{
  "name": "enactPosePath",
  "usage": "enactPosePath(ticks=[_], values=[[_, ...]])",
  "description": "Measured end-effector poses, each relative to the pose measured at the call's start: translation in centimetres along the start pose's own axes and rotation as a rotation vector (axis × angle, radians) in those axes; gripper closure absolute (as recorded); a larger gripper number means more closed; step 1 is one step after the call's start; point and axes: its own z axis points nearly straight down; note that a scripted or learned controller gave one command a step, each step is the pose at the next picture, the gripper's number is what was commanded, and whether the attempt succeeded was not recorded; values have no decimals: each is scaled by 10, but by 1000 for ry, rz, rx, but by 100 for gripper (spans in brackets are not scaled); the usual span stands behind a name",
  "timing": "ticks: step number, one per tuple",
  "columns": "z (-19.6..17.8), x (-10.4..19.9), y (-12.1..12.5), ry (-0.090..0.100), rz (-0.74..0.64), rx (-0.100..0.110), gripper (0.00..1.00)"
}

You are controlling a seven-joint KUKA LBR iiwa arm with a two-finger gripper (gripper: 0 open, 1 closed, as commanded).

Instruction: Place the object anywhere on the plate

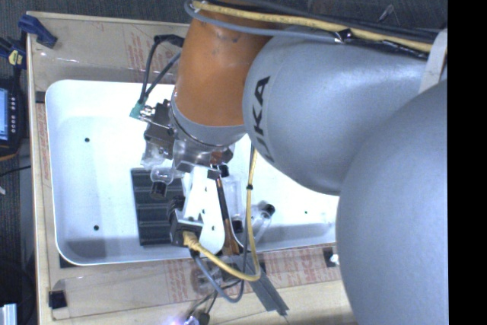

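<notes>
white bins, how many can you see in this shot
1: the white bin on the view's left, partly covered by the arm. The arm's bulk may hide another bin to the right.

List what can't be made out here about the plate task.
1. Camera view: the arm covers the right part of the white bin and the bench beyond it, so the second bin and its contents are hidden.
2. Where the plate and the object lie: cannot tell, for the same reason.

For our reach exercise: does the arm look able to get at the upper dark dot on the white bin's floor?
Probably yes: the arm hangs over the white bin, with bare floor between it and the dark dot.
</notes>
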Motion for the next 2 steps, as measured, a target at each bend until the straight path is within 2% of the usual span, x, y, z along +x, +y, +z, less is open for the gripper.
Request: enactPosePath(ticks=[1, 2], values=[[9, 22, 44, 0, 770, -3, 100], [23, 74, -27, -1, 810, -1, 100]])
